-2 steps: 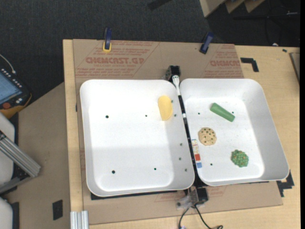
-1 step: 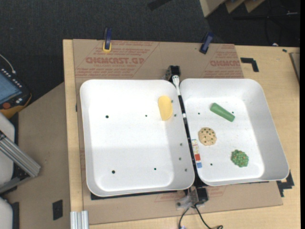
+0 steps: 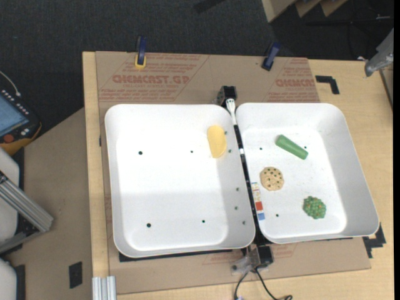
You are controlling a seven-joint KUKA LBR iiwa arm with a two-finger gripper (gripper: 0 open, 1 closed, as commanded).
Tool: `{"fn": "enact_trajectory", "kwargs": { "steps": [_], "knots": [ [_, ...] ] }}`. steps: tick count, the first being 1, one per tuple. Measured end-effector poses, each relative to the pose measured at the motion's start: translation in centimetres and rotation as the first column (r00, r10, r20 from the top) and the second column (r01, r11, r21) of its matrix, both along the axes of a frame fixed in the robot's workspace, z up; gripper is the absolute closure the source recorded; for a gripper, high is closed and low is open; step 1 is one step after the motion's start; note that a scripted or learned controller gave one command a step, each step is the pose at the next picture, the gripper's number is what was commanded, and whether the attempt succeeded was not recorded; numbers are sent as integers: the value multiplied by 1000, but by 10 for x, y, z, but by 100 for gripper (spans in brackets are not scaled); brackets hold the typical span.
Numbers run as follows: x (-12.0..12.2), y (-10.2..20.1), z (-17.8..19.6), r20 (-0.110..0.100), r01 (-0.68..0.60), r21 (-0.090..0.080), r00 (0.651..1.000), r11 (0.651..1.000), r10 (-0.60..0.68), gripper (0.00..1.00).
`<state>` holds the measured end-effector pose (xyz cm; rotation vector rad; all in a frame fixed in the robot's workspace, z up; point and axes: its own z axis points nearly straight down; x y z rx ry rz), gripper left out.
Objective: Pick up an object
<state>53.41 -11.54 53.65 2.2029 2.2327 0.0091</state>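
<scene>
A pale yellow oblong object (image 3: pixel 216 141) lies in the left bin (image 3: pixel 125 186), near its right wall toward the back. The right bin (image 3: pixel 350 167) holds three things. A green cylinder (image 3: pixel 291 147) lies tilted near the back. A round cookie with dark chips (image 3: pixel 271 178) rests in the middle left. A bumpy green lump like broccoli (image 3: pixel 314 207) sits toward the front right. A grey piece of the arm (image 3: pixel 382 56) pokes in at the upper right edge, well off from the bins.
Both bins sit on a cardboard sheet (image 3: pixel 187 74) held by blue clamps (image 3: pixel 141 54) at the back. A small black fixture (image 3: pixel 227 95) stands where the bins meet at the back, and cables (image 3: pixel 253 261) lie at the front.
</scene>
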Motion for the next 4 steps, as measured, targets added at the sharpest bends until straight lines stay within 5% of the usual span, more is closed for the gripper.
{"fn": "enact_trajectory", "kwargs": {
  "steps": [1, 2, 3, 4],
  "knots": [
    [71, 71, -2, -1, 4, -1, 1000, 1000, -4, 0],
    [60, 192, -1, -8, -1, 3, 1000, 1000, 1, 0],
    [132, 276, -1, 0, 5, 2, 1000, 1000, -5, 0],
    [110, 344, -2, -6, 7, 1, 1000, 1000, -7, 0]
  ]
}}
